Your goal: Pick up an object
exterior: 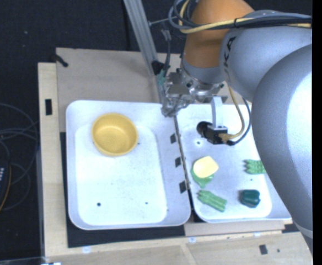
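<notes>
**Nothing picked up yet**

Bowl (114,134), yellow and round, sits upright toward the back of the left bin (84,203), alone on that bin's floor. Between the two bins runs a narrow divide. In the right bin (227,217), going rightward, lie a pale yellow-green lump (204,168), a ridged green piece (212,201) just in front of it, a dark green piece (250,198) and a lighter green piece (254,167) behind that, partly under the arm.

The gripper (175,101) hangs over the back end of the divide, well apart from the bowl and from the right bin's items. Whether its fingers are open or closed cannot be told from this angle; nothing shows between them.

As a judgement, the task is at its start: every candidate rests in its bin, and choosing one, descending, closing and lifting all remain.
</notes>
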Controlling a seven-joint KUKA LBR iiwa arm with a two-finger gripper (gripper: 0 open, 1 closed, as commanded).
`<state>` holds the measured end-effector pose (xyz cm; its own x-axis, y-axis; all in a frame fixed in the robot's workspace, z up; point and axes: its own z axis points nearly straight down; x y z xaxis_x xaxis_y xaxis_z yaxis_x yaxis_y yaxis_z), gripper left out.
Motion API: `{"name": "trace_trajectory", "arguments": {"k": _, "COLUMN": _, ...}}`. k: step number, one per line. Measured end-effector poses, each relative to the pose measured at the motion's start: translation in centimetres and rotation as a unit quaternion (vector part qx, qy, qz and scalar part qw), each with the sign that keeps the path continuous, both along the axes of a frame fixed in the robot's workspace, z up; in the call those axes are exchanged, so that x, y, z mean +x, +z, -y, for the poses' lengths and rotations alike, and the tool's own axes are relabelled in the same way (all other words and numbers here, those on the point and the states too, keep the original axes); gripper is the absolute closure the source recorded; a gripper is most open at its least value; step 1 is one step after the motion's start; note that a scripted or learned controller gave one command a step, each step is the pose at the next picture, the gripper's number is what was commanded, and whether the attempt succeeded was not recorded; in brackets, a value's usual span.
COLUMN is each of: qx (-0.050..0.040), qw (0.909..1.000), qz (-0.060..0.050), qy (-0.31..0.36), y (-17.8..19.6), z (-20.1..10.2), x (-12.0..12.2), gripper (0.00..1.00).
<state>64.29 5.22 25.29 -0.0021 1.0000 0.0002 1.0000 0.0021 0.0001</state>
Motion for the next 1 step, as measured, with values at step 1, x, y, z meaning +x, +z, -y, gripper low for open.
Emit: {"name": "trace_trajectory", "arguments": {"k": 1, "qx": -0.0002, "qw": 1.0000, "qz": 0.000, "qy": 0.000, "y": -1.10, "z": -3.46, "x": 1.96, "gripper": 1.00}}
